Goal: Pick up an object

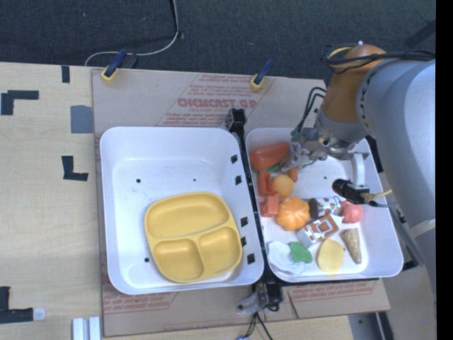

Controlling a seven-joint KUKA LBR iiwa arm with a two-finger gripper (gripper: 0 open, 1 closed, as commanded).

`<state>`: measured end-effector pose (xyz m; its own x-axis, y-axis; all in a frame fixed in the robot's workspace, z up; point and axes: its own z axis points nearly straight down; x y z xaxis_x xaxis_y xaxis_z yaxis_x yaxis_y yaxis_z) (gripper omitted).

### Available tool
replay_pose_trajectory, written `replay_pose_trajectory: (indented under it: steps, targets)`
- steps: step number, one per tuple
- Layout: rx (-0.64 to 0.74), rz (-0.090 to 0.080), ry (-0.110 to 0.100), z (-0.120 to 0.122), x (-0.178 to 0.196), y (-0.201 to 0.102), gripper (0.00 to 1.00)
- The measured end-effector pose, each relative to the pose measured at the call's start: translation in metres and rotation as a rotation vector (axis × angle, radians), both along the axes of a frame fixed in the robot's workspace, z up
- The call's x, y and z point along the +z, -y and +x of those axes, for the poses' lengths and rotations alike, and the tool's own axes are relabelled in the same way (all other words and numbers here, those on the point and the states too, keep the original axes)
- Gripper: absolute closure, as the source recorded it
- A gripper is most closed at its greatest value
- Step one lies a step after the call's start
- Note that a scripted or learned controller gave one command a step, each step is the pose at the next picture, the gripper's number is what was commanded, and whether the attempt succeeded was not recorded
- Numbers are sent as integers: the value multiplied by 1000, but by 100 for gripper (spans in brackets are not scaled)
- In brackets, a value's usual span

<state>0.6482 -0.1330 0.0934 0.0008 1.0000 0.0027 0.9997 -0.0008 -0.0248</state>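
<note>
Looking down at the right bin (393,255), I see my claw (299,156) low beside a small yellow toy fruit (282,185) near the divider; whether it's open, I cannot tell. I judge the fruit light, hard, slippery plastic, best pinched across its middle.

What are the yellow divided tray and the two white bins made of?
The yellow tray looks like moulded plastic, matte, with rounded compartments. The white bins seem thin glossy plastic, with soft highlights on their rims. Neither can be confirmed by sight.
</note>
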Motion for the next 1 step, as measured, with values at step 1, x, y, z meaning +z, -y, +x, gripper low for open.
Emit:
replay_pose_trajectory:
  steps: [1]
  targets:
    - [5, -2, 31, -42, 111, -37, 100]
